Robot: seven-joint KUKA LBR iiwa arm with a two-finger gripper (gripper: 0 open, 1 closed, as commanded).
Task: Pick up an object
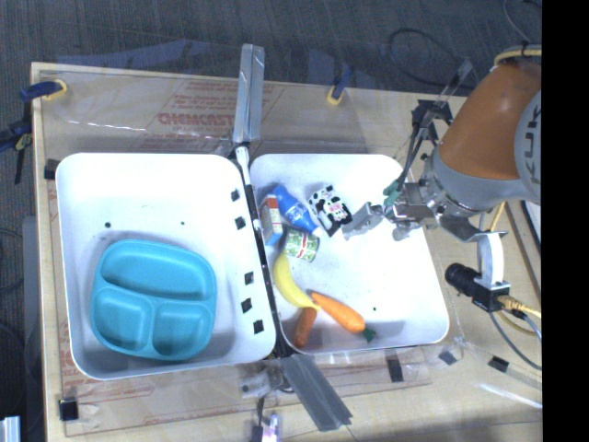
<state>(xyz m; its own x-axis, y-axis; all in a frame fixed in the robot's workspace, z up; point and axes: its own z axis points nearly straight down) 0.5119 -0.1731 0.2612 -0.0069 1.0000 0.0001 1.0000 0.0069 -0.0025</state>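
The gripper (pixel 361 219) is seen beside a toy cow (pixel 329 207); its jaw state cannot be told. The cow could be nudged away instead of being grasped.

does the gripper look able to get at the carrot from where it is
Probably yes: the gripper hangs over the right bin, and the carrot lies uncovered below it, with only the banana close alongside.

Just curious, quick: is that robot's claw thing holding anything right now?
End effector: cannot be told; it hovers in the right shallow white bin.
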